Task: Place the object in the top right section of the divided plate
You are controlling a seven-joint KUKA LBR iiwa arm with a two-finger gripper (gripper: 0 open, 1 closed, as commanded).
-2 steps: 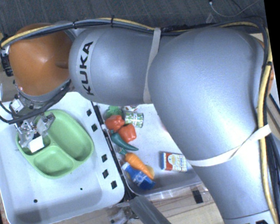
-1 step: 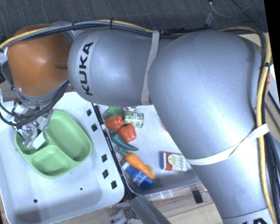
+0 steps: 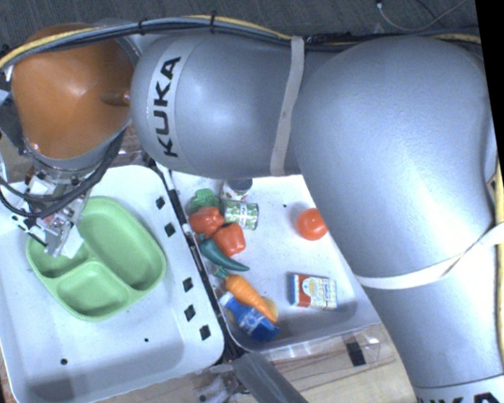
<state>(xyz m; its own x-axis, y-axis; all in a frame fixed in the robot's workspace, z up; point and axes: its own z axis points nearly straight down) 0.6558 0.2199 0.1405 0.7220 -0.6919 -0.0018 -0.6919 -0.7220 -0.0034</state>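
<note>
Hand [image 3: 56, 232] hangs over the far-left part of the plate [image 3: 132, 253], its metal tip just above the plate's upper left section; whether its fingers are apart or together cannot be told, and no object is seen between them. Cables loop around the wrist above it, under the orange band [image 3: 64, 93]. The grey arm [image 3: 341, 163] sweeps in from the right and covers much of the right bin's far and right sides.

The plate, green and divided, lies in the left bin [image 3: 33, 373], toward that bin's far side, with one long section on its right and two smaller ones on its left. Its sections look bare.

In the right bin [image 3: 347, 323], along the left wall, sit a red tomato-like piece [image 3: 206, 220], a red piece [image 3: 230, 239] just below it, a dark green piece [image 3: 219, 260], a carrot [image 3: 248, 296] and a blue item [image 3: 249, 321] near the front-left corner. A small can [image 3: 241, 213] lies just beside the red pieces. An orange ball [image 3: 311, 224] rests near the bin's middle, close to the arm, and a small carton [image 3: 313, 290] lies toward the front. Which of these is the task's object cannot be told.
</note>
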